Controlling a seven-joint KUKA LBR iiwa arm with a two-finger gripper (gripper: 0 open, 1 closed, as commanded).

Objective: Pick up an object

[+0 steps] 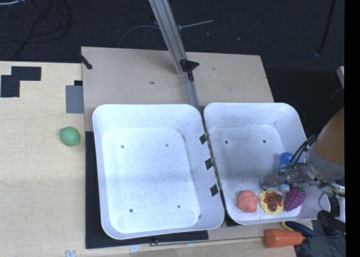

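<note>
Right bin (247, 116): three toys at 5 o'clock — pink one (246, 201), yellow one (271, 202), purple grapes (295, 198); possibly a blue item (286, 158).
Left bin (147, 116): open floor.
Gripper (284, 180): at right rim; grip state unclear.

a green ball (70, 136) lies on the bench left of the bins, an orange carrot (283, 237) below them.

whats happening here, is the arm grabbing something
A grey arm with an orange band reaches in from the right, its gripper low over the near right corner of the right bin. Just below it sit a pink toy, a yellow and red toy and purple grapes; something blue lies behind. Nothing is visibly lifted. The left bin sits alongside, and a green ball rests on the bench outside.
</note>
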